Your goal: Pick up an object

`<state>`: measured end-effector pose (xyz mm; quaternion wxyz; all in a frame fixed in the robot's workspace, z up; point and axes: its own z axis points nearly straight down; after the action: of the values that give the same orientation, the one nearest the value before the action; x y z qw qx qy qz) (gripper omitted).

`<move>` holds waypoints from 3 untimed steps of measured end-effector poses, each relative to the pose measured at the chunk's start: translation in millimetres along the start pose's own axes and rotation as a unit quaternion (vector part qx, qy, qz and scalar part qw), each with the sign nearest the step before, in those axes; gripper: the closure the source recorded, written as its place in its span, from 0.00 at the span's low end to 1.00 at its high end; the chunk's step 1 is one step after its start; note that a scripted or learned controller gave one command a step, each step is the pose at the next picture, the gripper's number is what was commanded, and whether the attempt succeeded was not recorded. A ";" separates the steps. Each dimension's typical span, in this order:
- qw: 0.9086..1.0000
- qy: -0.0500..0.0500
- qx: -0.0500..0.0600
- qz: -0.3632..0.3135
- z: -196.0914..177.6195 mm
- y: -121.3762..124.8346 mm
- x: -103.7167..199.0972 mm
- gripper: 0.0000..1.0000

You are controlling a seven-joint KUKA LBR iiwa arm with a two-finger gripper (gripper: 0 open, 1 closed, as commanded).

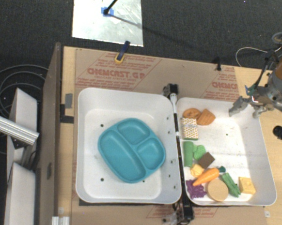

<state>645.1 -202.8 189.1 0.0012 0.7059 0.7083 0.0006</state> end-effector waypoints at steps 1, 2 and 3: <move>1.000 0.002 0.005 0.001 29.9 -74.9 47.6 0.00; 1.000 0.002 0.004 -0.001 83.7 -103.5 91.2 0.00; 1.000 0.001 0.002 0.002 105.2 -136.8 93.6 0.00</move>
<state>508.2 -109.7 83.5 -0.0006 0.7070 0.7072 0.0000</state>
